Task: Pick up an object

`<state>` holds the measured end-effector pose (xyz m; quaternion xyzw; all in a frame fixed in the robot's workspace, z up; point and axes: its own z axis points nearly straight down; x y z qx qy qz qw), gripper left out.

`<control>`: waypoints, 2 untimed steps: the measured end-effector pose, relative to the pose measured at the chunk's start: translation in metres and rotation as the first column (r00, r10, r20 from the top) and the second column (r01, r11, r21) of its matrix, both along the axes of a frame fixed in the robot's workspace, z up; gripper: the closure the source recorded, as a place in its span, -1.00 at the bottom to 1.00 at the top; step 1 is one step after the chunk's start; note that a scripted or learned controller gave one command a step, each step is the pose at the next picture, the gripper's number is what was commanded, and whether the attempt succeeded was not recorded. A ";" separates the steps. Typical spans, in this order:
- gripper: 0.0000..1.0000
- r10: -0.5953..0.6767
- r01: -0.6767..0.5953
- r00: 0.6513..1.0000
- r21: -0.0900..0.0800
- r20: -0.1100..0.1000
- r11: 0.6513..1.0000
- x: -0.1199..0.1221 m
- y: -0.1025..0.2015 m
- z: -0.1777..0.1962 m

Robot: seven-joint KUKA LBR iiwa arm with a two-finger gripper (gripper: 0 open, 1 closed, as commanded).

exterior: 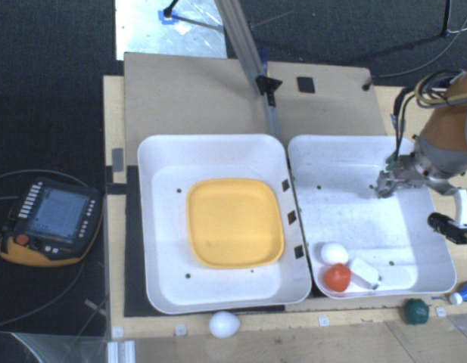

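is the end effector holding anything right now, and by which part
Nothing is held: the end effector hangs over bare floor of the right bin, apart from the red ball.

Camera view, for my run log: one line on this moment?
tool: above right bin | holding: nothing seen | red ball, white egg: near corner

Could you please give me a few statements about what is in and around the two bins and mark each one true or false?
1. The yellow plate lies in the left bin. True.
2. The red ball sits on the yellow plate. False: it lies in the right bin, near its front edge.
3. A white egg lies outside the bins, on the bench in front of the left bin. True.
4. The end effector hangs above the left bin. False: it is over the right bin, towards its back right.
5. The green ball lies inside the right bin. False: it sits outside, by the bin's front right corner.
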<state>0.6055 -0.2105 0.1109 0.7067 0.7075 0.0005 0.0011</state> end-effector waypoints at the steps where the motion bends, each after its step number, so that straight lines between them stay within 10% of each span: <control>1: 1.00 -0.001 0.001 1.000 0.000 0.002 1.000 0.002 0.000 0.042; 2: 1.00 0.000 0.000 1.000 0.000 0.002 1.000 -0.001 0.009 0.093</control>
